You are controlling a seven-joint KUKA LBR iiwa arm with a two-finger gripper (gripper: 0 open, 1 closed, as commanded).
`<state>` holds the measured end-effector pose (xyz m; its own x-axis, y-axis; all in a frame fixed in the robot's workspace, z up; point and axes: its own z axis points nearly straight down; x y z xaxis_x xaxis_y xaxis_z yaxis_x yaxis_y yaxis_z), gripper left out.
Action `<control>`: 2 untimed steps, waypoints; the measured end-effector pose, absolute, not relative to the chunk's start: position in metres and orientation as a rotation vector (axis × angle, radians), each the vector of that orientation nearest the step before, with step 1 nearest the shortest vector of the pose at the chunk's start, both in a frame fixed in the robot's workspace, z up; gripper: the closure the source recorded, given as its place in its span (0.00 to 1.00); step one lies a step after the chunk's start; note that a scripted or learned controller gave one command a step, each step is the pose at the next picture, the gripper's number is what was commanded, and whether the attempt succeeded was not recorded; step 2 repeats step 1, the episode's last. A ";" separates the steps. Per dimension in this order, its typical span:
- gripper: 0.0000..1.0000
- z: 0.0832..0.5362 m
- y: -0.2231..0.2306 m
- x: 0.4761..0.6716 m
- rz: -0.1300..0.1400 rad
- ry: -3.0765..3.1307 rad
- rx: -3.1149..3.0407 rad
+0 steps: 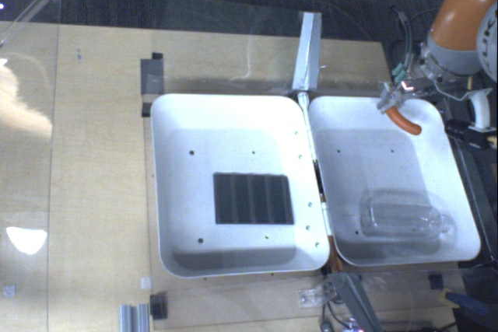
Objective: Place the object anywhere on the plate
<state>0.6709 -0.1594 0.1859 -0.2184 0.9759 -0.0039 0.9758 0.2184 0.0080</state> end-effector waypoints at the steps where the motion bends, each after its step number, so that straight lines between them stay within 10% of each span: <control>1: 1.00 0.297 -0.107 0.670 0.009 2.348 2.075; 2: 1.00 0.297 -0.107 0.670 0.009 2.348 2.075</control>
